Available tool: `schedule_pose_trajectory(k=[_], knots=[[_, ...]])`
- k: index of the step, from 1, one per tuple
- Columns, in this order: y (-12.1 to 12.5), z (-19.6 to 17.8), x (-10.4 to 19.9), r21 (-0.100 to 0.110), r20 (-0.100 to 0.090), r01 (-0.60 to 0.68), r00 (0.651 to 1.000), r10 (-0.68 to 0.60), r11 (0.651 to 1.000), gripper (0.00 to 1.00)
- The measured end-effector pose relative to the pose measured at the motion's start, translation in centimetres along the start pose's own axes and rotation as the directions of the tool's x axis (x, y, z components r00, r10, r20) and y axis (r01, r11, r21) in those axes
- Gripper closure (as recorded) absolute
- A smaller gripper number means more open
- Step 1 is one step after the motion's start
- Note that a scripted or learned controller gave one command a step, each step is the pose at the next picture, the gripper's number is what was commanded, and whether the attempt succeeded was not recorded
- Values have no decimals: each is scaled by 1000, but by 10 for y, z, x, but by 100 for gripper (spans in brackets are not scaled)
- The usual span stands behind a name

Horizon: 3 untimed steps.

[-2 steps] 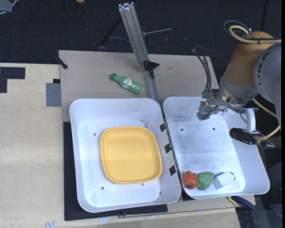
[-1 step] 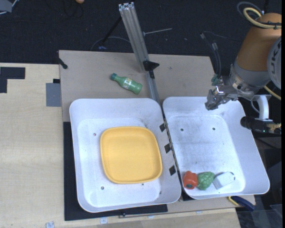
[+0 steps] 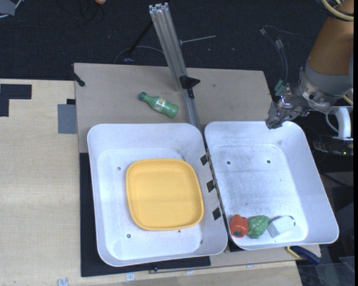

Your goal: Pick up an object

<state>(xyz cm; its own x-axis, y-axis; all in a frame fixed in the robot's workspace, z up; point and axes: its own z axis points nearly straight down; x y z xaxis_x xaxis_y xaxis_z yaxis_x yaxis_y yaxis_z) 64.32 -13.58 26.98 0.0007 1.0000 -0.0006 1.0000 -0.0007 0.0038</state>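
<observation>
Grey arm's hand point(image 3: 277, 119) hovered at right bin point(image 3: 259, 174) top rim | grip state unclear | red point(image 3: 238, 225), green point(image 3: 258, 226), white point(image 3: 281, 224) items untouched | pick not started

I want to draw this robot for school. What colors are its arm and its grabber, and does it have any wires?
The arm is a fat rounded tube with an orange band on top and pale grey below it. The end effector is small, dark grey and knobbly, with a tiny green spot. Thin dark cables curl beside it, and a yellowish loop shows near the arm's top.
</observation>
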Motion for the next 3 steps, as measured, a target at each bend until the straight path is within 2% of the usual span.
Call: schedule_pose_trajectory(k=[1,2,3], knots=[[13,14,53,5,-2,4,1000,-4,1000,100],[12,29,99,6,-1,4,1000,-4,1000,100],[15,37,160,5,-1,4,1000,-4,1000,100]])
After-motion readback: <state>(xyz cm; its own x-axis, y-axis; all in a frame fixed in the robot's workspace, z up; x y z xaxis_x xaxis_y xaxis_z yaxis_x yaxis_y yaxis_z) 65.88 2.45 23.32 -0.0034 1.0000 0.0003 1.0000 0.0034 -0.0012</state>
